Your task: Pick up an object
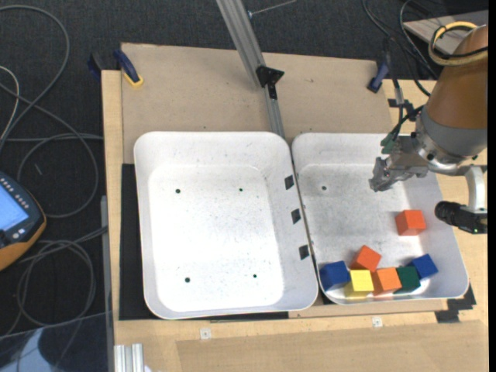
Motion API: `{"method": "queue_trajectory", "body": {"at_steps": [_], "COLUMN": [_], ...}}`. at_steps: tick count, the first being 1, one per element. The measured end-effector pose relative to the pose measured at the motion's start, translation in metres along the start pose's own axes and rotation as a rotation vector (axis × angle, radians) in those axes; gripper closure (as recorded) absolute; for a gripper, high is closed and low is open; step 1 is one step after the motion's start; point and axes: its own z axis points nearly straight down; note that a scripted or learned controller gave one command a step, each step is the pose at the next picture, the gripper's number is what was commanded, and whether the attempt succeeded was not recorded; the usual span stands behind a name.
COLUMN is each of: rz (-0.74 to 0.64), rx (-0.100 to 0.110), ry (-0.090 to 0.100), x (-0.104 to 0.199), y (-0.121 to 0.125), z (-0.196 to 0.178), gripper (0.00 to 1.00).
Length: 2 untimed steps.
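Hovering over the right bin [310, 149], the hand [385, 175] sits at about 1 o'clock of that bin's floor, nothing between its fingers; can't tell how wide they stand, too small and dark against the arm [457, 91].

Task things are small cubes, all in the right bin:
- lone orange cube [411, 222], at 3 o'clock of the bin, just below and right of the hand, apart from it
- orange cube [369, 256], tilted, sitting on the cluster's upper edge
- blue cube [334, 273], at the cluster's left end, 6 o'clock of the bin
- yellow cube [361, 281], touching the blue one's right
- another orange cube [385, 280], next along the row
- green cube [408, 277], next
- second blue cube [424, 266], at the right end, around 5 o'clock

Cubes are plain, solid colour, matte faces. No labels or writing readable on any of them or on the bins.

Left bin [147, 153] has only dark specks on its floor. Both bins sit side by side on the table [194, 91], with blue clamps [128, 67] at the far corners. Handheld pendant [12, 215] lies on the floor at 9 o'clock; screen lit, text unreadable.
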Motion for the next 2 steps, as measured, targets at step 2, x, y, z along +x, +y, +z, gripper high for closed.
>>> {"method": "queue_trajectory", "body": {"at_steps": [2], "rz": [-0.002], "rx": [0.000], "ry": [0.002], "x": [0.116], "y": [-0.003], "z": [-0.017], "gripper": [1.00]}}
